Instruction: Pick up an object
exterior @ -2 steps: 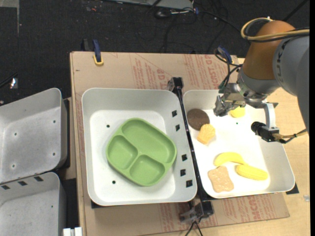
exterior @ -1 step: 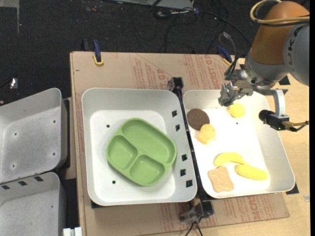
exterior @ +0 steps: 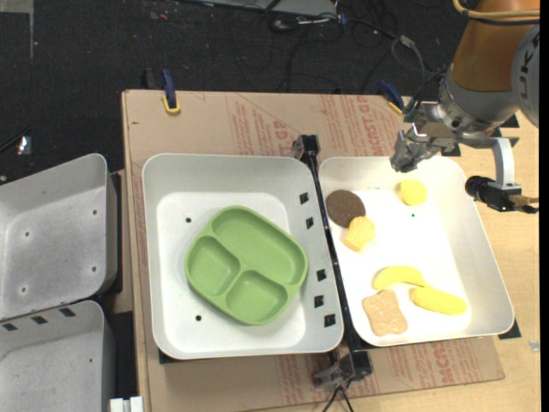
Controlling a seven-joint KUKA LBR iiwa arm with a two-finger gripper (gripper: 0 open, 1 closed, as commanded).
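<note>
Yellow pieces dominate the right bin [exterior: 480, 256]: four of them, plus one brown disc [exterior: 345, 205] and one tan toast slice [exterior: 384, 312]. Six items in all.

Round yellow piece [exterior: 413, 192] lies at the far end of the bin, no clear long axis. Gripper [exterior: 407, 160] hangs just above and to the far side of it, at the bin's far rim. Nothing is seen between the fingers; whether they are spread or pressed together cannot be told from this angle.

Yellow chunk [exterior: 358, 233] sits near the left wall, touching the disc's near edge. Banana [exterior: 398, 275] lies curved, long axis running left-right. Long yellow piece [exterior: 438, 300] lies just right of it, long axis running left-far to right-near. Toast is just near of the banana, close to the bin's near rim. Round piece is well apart from the others, with bare bin floor around it.

Left bin [exterior: 167, 230] holds one green plate [exterior: 246, 264] with three compartments, tilted diagonally in the bin. Cardboard sheet [exterior: 240, 123] lies under both bins. Two grey panels [exterior: 51, 221] stand to the far left of the bench.
</note>
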